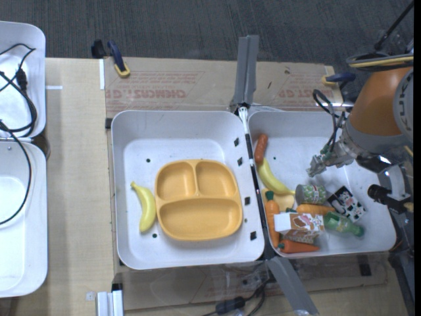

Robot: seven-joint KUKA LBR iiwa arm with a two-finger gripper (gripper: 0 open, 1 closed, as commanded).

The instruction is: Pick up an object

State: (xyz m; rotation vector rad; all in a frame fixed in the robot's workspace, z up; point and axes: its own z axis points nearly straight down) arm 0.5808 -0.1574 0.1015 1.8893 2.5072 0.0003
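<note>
one small can (311, 193) just below the jaws (320, 164), their open-or-closed state impossible to tell

I cannot resolve the tool's (318, 166) finger state; the arm (381, 104) is cropped at right; piled items (304, 224) overlap one another.

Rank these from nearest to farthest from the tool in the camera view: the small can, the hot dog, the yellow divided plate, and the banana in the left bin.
1. Small can, right bin, just below the tool.
2. Hot dog, right bin, by the divider.
3. Yellow divided plate, middle of the left bin.
4. Banana, far left side of the left bin.
</note>
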